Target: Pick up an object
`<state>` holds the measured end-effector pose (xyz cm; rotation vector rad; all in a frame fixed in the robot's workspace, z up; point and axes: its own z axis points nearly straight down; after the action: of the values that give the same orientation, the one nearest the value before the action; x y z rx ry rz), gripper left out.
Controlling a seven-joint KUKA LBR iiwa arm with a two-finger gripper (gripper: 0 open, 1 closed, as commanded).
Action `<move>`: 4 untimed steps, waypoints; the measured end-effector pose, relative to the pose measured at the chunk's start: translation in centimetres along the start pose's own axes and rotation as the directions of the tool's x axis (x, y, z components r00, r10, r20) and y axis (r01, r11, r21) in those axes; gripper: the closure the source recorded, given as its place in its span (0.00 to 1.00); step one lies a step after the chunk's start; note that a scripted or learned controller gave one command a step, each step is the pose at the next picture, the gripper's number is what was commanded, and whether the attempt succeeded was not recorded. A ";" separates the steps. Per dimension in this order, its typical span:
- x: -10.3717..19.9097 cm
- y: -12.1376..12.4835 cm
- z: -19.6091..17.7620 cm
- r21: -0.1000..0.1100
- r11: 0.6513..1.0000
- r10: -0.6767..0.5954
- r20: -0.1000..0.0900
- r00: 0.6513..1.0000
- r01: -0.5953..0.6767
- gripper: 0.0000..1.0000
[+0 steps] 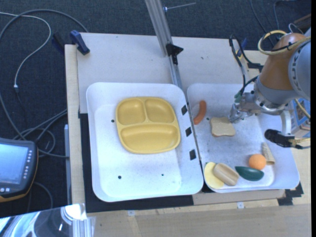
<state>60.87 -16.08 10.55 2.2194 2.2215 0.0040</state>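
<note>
My gripper point(237, 113) hangs low over the right bin point(276, 181), near its back. It sits just beside the slice of bread point(222, 128), at the bread's back right corner. The tip is small and blurry, so I cannot tell if it is gripping or let go, or if it touches the bread. My grey and orange arm point(279, 78) is cut off at the right edge and hides part of the bin's back wall.

A sausage point(199, 112) lies by the bin's left wall. At the front are a bread roll point(225, 174) on a pale yellow thing, a dark green thing point(249, 173) and an orange ball point(256, 161). A small tan piece point(267, 153) by the ball is too tiny to name.

In the left bin point(143, 186) a yellow tray point(146, 124) with three parts lies flat.
</note>
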 end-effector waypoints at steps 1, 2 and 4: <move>-0.3 0.1 -6.5 -0.005 1.000 0.000 0.003 1.000 0.000 1.00; 0.0 0.6 -11.0 -0.004 1.000 -0.001 0.002 1.000 0.001 1.00; 3.9 -1.1 -15.3 0.006 1.000 -0.004 -0.003 1.000 0.004 1.00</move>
<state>59.70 -12.24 25.87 2.2193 2.2303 -0.0001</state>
